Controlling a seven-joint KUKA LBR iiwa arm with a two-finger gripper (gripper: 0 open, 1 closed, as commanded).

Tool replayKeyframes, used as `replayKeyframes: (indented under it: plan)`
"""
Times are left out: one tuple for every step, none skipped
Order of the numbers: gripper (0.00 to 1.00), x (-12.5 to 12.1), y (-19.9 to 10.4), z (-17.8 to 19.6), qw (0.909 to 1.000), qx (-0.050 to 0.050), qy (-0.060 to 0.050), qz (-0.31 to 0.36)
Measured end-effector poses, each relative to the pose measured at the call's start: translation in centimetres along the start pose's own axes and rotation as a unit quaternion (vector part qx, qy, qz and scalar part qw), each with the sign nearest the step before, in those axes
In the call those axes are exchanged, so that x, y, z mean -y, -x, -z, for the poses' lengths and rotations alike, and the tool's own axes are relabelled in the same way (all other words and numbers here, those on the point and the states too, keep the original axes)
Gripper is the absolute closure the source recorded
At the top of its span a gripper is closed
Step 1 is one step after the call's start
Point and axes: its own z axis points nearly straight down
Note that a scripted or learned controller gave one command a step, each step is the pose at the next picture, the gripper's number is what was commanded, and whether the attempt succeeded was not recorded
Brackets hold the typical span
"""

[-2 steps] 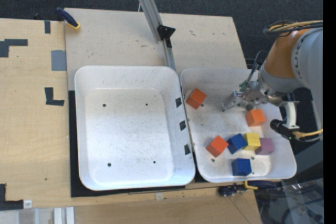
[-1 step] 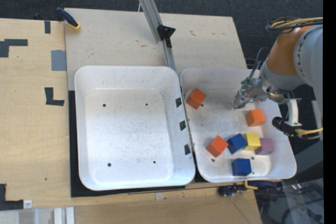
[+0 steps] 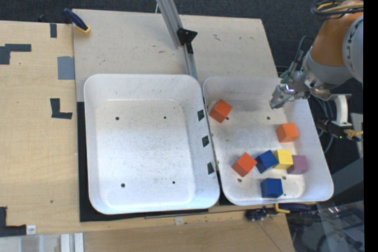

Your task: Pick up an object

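The right bin holds several small blocks. An orange block lies near its left wall, another orange block near its right wall, and a third orange block lower down. Two blue blocks, a yellow block and a purple block cluster at the bin's front right. My gripper hangs over the bin's far right part, above and a little left of the right-hand orange block. Nothing shows between its fingers.
The left bin stands beside the right one. A slanted metal pole crosses the bench behind the bins. A blue and yellow tool lies at the bench's far left corner. Cables hang right of the bin.
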Motion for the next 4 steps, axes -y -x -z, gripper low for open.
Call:
replayKeyframes:
  plan:
    - [1.0,-0.3,0.0,6.4,1.0,0.0,0.0,0.0]
    - [1.0,-0.3,0.0,6.0,1.0,0.0,-0.003,-0.001]
    - [1.0,-1.4,-4.7,5.3,1.0,-0.001,-0.003,0.002]
    - [1.0,-2.1,-11.0,5.3,1.0,-0.002,-0.003,0.003]
